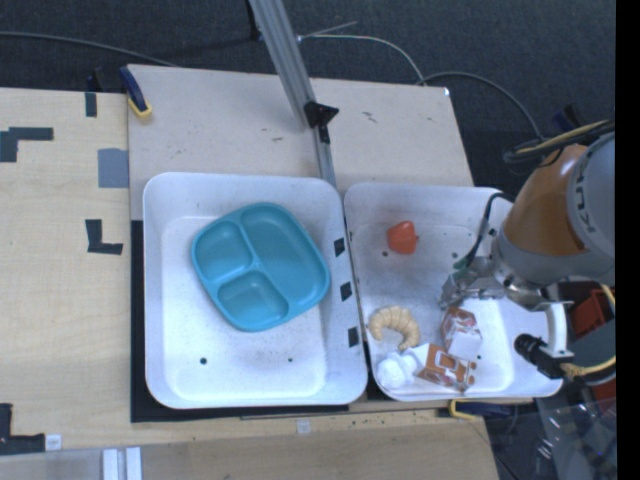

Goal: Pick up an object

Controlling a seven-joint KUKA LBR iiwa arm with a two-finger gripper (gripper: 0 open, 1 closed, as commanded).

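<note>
In the right bin (430, 203) lie a small red object (402, 237) toward the back, a tan croissant-shaped piece (395, 323), a white lump (394, 372) in the front corner, and a brown and white packet (454, 353) near the front. My gripper (460, 290) reaches in from the right and hangs low over the bin, right at the packet's back end. The arm's grey body and orange band (545, 213) stand over the bin's right side. Nothing visibly sits in the gripper.
The left bin (170, 368) holds a blue divided plate (260, 265). A metal rail (285, 48) slants down from the top to the gap between the bins. Cables trail across the dark floor at the upper right.
</note>
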